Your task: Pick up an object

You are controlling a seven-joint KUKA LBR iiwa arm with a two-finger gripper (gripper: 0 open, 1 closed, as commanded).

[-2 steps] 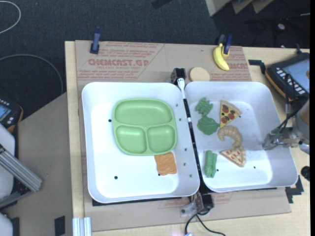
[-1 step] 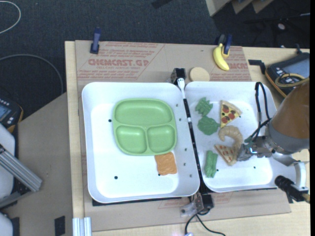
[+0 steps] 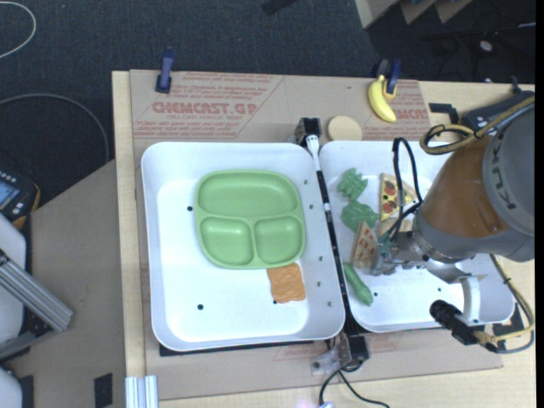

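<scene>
The right bin [image 3: 399, 313] holds several small items. A green leafy toy [image 3: 351, 183] lies near its back left, and a second green piece [image 3: 357, 217] sits below it. A pizza slice [image 3: 389, 195] lies beside them. A tan, checkered wedge [image 3: 365, 245] rests near the bin's left wall, and a green pod [image 3: 359, 285] lies in front of it. My gripper [image 3: 384, 258] hangs low over the bin, right beside the checkered wedge, with the orange-banded wrist [image 3: 455, 198] above it hiding part of the bin.
The left bin [image 3: 166, 228] holds a green divided tray [image 3: 251, 218] and an orange piece [image 3: 288, 283]. On the bench behind the bins lie a banana [image 3: 382, 100] and a tan disc [image 3: 344, 128]. Cables [image 3: 442, 134] loop over the arm.
</scene>
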